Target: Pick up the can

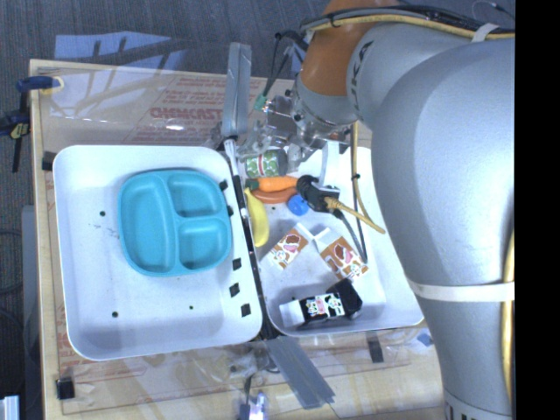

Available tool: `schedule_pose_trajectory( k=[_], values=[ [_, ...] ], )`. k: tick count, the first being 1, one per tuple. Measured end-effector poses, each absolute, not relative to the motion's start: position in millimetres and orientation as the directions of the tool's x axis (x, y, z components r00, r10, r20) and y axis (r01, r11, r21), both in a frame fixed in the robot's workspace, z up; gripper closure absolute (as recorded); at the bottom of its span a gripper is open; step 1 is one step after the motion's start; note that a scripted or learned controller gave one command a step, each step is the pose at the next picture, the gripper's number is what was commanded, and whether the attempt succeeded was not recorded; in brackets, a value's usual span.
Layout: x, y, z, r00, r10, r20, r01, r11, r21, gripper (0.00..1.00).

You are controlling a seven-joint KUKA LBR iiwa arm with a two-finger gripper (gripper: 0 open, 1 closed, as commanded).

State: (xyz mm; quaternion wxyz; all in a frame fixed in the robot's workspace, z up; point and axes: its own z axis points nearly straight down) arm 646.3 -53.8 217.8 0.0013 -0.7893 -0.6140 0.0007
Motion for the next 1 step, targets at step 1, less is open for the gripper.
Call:
schedule_pose_trajectory(
  k=[1],
  values=[
    [646.1,-52.7,226.6,0.238,0.971,-0.001,0.971,-0.238,-0.008,1.00]
  ],
)
